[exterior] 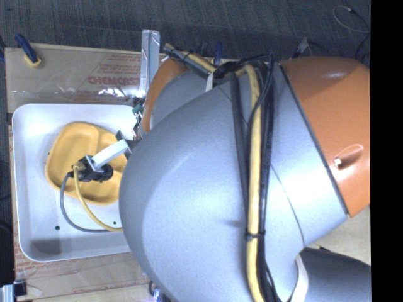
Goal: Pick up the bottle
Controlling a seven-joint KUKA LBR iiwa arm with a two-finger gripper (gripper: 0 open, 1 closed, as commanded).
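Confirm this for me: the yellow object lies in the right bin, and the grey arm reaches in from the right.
Not quite. The camera view shows the yellow object lying in the left bin, not the right one. The rest holds: the grey arm reaches in from the right.

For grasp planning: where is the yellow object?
In the camera view, the yellow object lies in the left white bin, just left of the grey arm.

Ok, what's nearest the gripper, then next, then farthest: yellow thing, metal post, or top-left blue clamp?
1. Yellow thing, in the left bin, beside the gripper.
2. Metal post, behind the bin.
3. Blue clamp, far top-left corner.
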